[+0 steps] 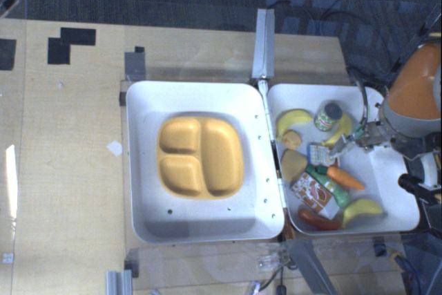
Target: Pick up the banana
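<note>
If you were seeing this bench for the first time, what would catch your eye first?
Probably the yellow sectioned tray, alone in the left bin. Next, the right bin, crowded with toy food, including a banana near its top left corner. The orange-banded arm hangs over that bin's right side.

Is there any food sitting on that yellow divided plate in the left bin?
No: the yellow three-compartment plate lies bare in the left white bin, while the toy foods crowd the right white bin.

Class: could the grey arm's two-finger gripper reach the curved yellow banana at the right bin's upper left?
Probably yes: the curved yellow banana lies uncovered on top, with the gripper close by; a small can sits between.
</note>
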`<act>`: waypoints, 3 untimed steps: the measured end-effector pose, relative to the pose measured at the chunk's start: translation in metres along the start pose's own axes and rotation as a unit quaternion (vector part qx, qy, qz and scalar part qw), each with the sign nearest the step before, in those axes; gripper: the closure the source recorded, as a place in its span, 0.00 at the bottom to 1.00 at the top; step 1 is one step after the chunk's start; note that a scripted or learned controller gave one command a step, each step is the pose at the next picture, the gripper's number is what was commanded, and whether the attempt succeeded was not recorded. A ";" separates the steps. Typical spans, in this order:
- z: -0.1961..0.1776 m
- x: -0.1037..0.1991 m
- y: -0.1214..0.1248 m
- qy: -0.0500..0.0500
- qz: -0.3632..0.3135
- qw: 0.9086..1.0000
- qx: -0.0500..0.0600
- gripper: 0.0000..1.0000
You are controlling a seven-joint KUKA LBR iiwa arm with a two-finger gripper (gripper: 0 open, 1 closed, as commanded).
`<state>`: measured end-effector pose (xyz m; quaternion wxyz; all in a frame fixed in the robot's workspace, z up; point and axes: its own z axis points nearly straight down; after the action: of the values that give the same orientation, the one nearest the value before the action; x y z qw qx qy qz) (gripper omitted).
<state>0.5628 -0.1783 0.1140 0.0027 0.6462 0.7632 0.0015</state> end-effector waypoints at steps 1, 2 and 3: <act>0.026 0.028 0.074 0.000 0.002 1.000 -0.002 0.00; 0.014 0.029 0.076 0.000 -0.001 1.000 -0.003 1.00; 0.014 0.029 0.076 -0.001 -0.001 1.000 -0.003 0.00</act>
<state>0.6327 -0.1374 0.1008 0.0053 0.6455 0.7637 0.0038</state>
